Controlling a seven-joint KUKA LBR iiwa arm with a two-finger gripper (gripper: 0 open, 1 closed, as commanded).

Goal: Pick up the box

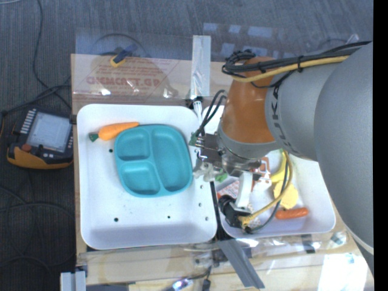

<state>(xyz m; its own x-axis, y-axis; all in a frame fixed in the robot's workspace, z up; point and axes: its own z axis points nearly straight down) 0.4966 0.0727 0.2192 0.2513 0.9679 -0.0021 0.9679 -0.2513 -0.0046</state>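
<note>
The arm hangs low over the right bin, its wrist hiding the claw, so I cannot tell its state. The box, red-printed, peeks out just beneath the wrist, presumably being targeted.

The bench is a pale wooden board with faint red lettering under a clear sheet. Two shallow white bins sit on it side by side, the left bin touching the right bin.
</note>
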